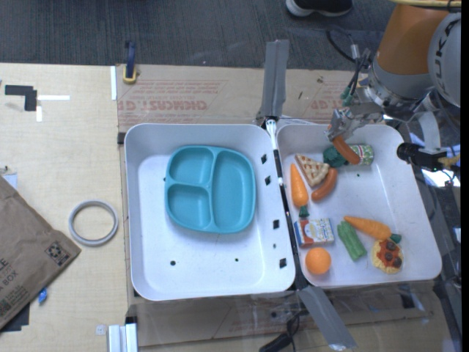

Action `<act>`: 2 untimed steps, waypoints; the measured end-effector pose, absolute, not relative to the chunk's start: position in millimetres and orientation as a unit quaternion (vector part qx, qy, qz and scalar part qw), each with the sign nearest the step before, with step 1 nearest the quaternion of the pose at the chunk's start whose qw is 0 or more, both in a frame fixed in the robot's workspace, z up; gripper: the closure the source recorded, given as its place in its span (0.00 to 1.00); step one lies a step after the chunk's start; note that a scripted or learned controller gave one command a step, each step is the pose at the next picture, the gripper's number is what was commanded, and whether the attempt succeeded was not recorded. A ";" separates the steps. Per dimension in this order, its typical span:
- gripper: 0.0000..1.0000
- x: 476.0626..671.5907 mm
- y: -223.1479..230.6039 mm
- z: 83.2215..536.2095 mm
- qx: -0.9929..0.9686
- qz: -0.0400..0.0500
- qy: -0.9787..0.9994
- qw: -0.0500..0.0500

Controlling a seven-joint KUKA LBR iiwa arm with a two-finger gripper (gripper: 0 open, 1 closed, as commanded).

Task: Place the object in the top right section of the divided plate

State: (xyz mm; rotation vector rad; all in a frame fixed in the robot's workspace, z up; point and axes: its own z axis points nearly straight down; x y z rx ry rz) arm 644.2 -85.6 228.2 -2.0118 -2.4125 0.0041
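The teal divided plate point(211, 189) lies in the left bin point(146, 218), with two small sections on its left and one long section on its right; nothing rests on it. My gripper point(343, 132) hangs over the far side of the right bin point(418, 196). It is just above a red-orange toy piece point(340, 153) that lies against a green-labelled can point(361, 153). I see nothing held in the gripper.
The right bin also holds a waffle wedge point(314, 169), a sausage point(325, 185), an orange carrot piece point(298, 186), a small carton point(316, 232), an orange point(317, 261), a green vegetable point(350, 240), a leafy carrot point(368, 227) and a mini pizza point(387, 255). A tape ring point(93, 221) lies left of the bins.
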 end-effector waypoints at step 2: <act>1.00 649.0 -115.5 170.4 -0.438 0.000 -0.899 0.000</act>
